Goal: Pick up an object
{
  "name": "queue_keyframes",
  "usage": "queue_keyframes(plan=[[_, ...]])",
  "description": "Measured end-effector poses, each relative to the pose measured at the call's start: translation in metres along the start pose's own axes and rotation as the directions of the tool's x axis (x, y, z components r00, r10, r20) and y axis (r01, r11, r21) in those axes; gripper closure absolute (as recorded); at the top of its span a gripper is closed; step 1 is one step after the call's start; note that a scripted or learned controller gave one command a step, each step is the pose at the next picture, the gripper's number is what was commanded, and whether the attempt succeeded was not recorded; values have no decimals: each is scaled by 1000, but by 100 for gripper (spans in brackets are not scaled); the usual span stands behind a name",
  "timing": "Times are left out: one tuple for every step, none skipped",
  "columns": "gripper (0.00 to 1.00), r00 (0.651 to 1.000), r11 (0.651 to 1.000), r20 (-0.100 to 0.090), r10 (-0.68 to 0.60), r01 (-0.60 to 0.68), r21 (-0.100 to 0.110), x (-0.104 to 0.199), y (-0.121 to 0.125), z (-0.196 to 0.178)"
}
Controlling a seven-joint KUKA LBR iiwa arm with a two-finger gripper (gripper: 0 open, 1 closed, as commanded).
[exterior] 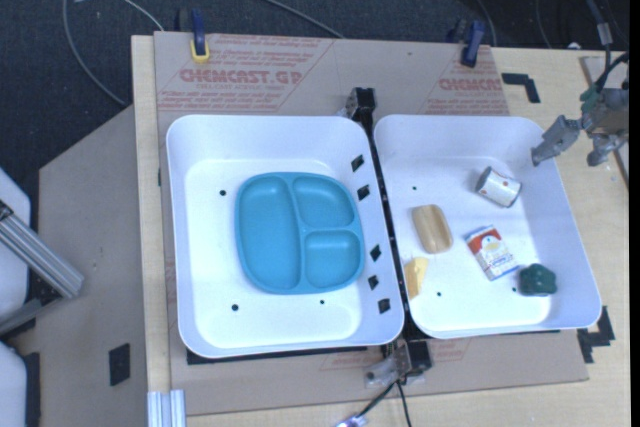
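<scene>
Objects lie loose in right bin; claw spread, gripping nothing, at bin's far-right rim.

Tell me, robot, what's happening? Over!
Two-finger gripper at right bin's upper right rim, holding nothing. Small grey-white cylinder nearest, untouched; red-and-white carton and dark green lump further down. Nothing in the way.
</scene>
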State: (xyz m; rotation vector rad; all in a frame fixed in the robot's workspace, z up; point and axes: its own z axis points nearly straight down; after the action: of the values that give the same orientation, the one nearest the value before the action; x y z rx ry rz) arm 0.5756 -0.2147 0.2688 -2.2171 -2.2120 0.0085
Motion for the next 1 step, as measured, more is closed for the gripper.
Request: queue_keyframes(plan=[[0,1000,1000,3,-3,3,-11,0,2,-6]])
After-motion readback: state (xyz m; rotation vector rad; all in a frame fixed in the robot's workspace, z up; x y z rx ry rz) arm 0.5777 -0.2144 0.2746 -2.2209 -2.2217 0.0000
